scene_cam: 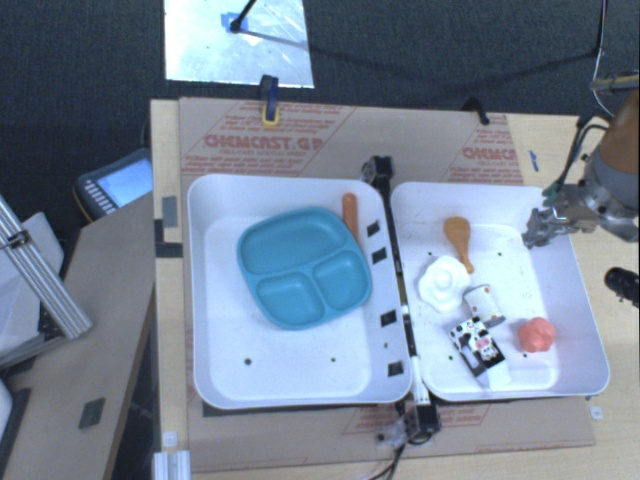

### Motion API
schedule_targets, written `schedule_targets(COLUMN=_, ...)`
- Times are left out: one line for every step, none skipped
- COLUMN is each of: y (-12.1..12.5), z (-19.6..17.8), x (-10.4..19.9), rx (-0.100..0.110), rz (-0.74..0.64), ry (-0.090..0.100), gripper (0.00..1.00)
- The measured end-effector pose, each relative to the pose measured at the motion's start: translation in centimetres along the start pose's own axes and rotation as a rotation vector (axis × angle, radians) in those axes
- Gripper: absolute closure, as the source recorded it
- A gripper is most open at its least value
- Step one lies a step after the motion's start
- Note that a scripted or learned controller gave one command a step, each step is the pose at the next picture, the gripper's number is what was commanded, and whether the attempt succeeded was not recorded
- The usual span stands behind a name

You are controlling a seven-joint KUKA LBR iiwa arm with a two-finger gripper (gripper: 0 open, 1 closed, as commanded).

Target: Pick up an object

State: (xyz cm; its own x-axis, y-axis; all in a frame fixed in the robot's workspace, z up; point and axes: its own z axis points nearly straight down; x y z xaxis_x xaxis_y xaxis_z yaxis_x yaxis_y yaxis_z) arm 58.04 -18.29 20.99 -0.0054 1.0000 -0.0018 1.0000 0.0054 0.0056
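**Arm poised at the bin's edge, nothing picked yet**

From where I stand, the gripper (540, 226) hangs at the far right rim of the right bin (580, 298), above its upper corner. Nothing is between its tips, but I cannot tell whether the jaws are spread or closed; they are too small and dark against the bin wall.

All the candidates lie loose in that same bin: a tan wooden spoon (459, 238) near the middle top, a white lumpy object (440, 281) just below it, a small can (479, 301) beside that, a black-and-white box (477, 345) lower down, and a pink ball (537, 335) toward the lower right. The left bin (210, 368) holds a blue divided plate (302, 268) and an orange stick (350, 213) at its right edge.

I'd judge this the approach step: no target committed. Next the arm needs to travel inward over one item, line the jaws across it, and descend. The pink ball sits apart from the others, probably the cleanest try.
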Motion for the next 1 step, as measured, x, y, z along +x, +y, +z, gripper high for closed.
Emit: schedule_targets(y=-1.51, z=0.23, x=5.10, rx=0.005, rz=-0.003, ry=0.003, gripper=1.00)
